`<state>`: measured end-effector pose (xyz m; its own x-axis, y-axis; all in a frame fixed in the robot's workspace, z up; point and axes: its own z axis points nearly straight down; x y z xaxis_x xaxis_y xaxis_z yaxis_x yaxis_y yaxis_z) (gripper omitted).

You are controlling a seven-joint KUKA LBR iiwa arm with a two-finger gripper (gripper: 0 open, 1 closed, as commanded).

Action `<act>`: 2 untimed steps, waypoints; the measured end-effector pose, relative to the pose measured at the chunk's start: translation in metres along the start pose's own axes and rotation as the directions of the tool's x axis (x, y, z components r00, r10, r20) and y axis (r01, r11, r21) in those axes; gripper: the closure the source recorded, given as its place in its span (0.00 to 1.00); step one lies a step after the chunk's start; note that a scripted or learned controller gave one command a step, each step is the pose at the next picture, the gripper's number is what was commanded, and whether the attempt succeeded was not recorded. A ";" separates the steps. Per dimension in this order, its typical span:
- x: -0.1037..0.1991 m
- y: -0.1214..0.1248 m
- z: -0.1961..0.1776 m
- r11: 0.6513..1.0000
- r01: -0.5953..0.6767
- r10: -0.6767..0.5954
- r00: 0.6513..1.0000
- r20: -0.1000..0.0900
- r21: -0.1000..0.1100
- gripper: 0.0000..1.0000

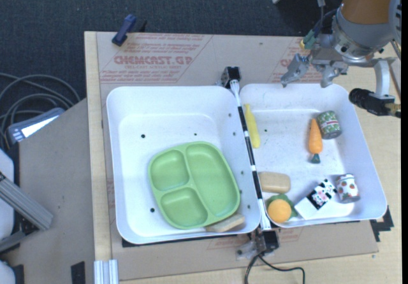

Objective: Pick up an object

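Note:
My gripper (310, 76) hangs open above the far rim of the right bin (366, 149), with nothing between its two fingers. Inside that bin lie a yellow banana-like piece (252, 127) along the left wall, an orange carrot (315, 138) and a small green-labelled can (329, 124) to the right. Nearer the front sit a tan bread slice (275, 182), an orange fruit (279, 210), a black-and-white cow-patterned carton (321, 195) and a small red-and-white cup (346, 188). All these objects rest well in front of the gripper.
The left bin (127, 149) holds a green divided plate (192, 184) and a tan piece (224, 225) at its front edge. A blue clip (123, 30) lies on the cardboard at the back left. Cables (25, 95) lie at the far left.

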<state>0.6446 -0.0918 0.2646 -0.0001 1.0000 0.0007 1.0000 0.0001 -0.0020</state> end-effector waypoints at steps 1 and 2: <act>-0.063 -0.004 0.165 1.000 0.000 0.000 1.000 0.001 -0.003 0.00; -0.119 -0.060 0.086 1.000 -0.001 0.001 1.000 0.002 -0.003 0.00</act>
<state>0.5840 -0.2111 0.1788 0.0010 1.0000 -0.0017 1.0000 -0.0010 0.0013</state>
